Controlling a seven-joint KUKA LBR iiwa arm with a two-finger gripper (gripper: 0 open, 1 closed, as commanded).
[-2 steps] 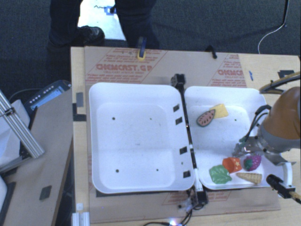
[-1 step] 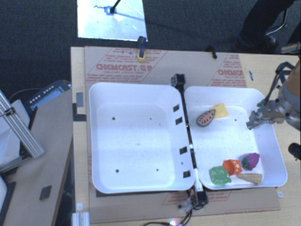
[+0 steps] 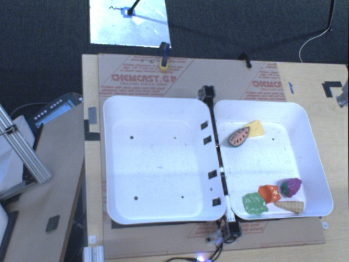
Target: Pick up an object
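The right bin [image 3: 305, 119] holds several small toys. A watermelon slice [image 3: 239, 137] leans against a yellow wedge [image 3: 255, 128] near the bin's back left. Along the front wall lie a green leafy piece [image 3: 254, 203], a red-orange piece [image 3: 269, 192], a purple grape bunch [image 3: 291, 186] and a tan cone [image 3: 290, 206], packed close together.
The left bin [image 3: 158, 162] sits beside the right one, joined by a black-clipped divider [image 3: 215, 157]. A small grey part [image 3: 343, 95] pokes in at the right edge above the bench. A yellow-and-blue clip [image 3: 163, 63] lies behind the bins.
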